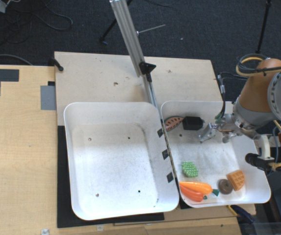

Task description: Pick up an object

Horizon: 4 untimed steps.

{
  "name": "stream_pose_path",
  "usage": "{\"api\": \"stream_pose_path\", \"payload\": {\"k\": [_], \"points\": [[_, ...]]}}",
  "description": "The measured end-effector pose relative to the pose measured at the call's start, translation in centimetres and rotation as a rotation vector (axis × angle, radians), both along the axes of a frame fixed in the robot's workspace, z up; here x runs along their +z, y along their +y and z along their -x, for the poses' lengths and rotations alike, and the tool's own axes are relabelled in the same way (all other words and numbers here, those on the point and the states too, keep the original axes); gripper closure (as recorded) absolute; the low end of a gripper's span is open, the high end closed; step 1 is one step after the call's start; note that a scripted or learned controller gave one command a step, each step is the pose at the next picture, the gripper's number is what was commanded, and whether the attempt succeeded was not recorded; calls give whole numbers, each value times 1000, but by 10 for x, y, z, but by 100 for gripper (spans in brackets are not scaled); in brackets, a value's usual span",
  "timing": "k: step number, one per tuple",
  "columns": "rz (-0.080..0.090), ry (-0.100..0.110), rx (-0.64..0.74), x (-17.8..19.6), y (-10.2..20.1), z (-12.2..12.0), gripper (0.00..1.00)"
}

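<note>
The right bin [258, 196] holds several small things. A brown striped piece [173, 122] and a black block [192, 123] lie at its far left end. A green bumpy ball [190, 169] sits in the middle. An orange carrot [195, 190], a brown round piece [224, 186] and an orange waffle block [236, 179] lie along the near wall. My gripper [215, 135] hangs low over the far right part of this bin, just right of the black block. It is open, with only bin floor between its fingers.
The left bin [76, 131] stands beside the right one, with black clips [165, 153] along the shared wall. A slanted aluminium rail [130, 38] rises behind the bins. The grey and orange arm [258, 94] comes in over the right bin's far right corner.
</note>
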<state>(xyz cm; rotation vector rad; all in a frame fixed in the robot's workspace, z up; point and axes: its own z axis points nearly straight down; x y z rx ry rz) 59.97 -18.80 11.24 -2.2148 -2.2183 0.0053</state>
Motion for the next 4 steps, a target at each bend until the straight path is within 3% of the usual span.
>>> {"api": "stream_pose_path", "payload": {"k": [1,4], "points": [[2,-4,-3,13,-2,-1,100],[4,-11,0,172,-5,4,100]]}}
